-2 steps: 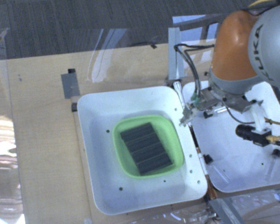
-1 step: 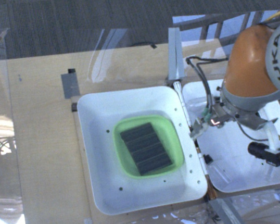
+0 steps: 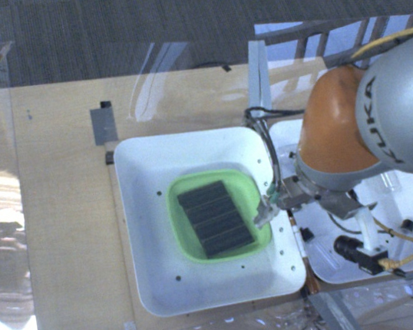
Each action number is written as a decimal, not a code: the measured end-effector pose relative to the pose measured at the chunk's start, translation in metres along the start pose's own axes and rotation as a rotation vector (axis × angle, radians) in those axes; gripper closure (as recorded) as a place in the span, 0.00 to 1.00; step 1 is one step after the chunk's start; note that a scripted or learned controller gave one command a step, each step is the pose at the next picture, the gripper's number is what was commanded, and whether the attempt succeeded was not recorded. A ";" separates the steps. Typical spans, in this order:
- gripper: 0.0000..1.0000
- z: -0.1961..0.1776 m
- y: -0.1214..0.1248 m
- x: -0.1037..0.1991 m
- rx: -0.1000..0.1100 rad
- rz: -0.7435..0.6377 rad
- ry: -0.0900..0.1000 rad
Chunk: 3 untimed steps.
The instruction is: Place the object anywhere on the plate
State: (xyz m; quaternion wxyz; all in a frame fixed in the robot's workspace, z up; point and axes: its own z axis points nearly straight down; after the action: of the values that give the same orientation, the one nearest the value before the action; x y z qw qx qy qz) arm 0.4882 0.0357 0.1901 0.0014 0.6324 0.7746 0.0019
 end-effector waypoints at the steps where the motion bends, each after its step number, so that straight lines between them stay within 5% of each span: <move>1: 0.00 0.005 0.020 -0.064 -0.002 0.008 -0.002; 2: 0.00 0.005 0.036 -0.010 -0.001 0.033 0.000; 3: 0.00 -0.002 0.051 -0.071 -0.003 0.044 -0.002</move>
State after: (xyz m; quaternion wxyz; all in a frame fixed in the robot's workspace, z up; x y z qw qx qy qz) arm 0.5519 -0.0234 0.1928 0.0031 0.6495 0.7604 0.0025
